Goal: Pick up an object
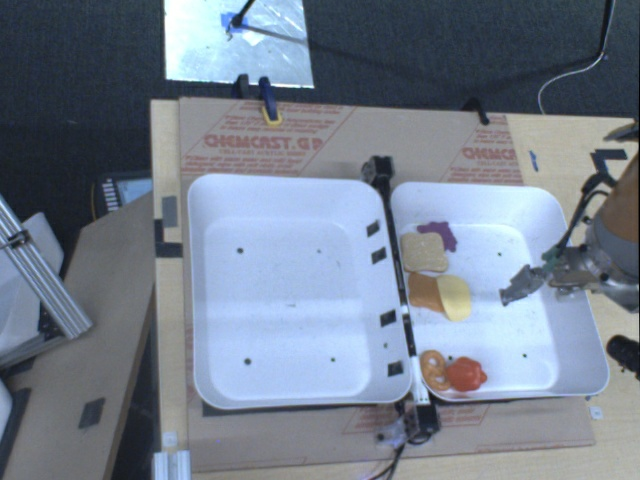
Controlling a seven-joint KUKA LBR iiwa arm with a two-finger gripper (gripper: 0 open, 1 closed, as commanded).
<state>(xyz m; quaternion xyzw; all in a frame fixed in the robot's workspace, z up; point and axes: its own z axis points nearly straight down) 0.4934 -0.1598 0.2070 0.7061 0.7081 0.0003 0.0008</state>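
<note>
The gripper hangs over the right bin, whether open or closed I cannot tell, and the yellow wedge, the nearest object, lies just left of it, its long axis pointing toward the gripper.

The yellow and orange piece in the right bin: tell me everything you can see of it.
The yellow and orange piece looks like a toy wedge of cheese, smooth and plastic-like: an orange body on its left, a pale yellow rounded face on its right. It lies on the floor of the right bin, near the divider, just below the tan bread slice, which it seems to touch or nearly touch. The gripper hovers to its right, apart from it.
</note>
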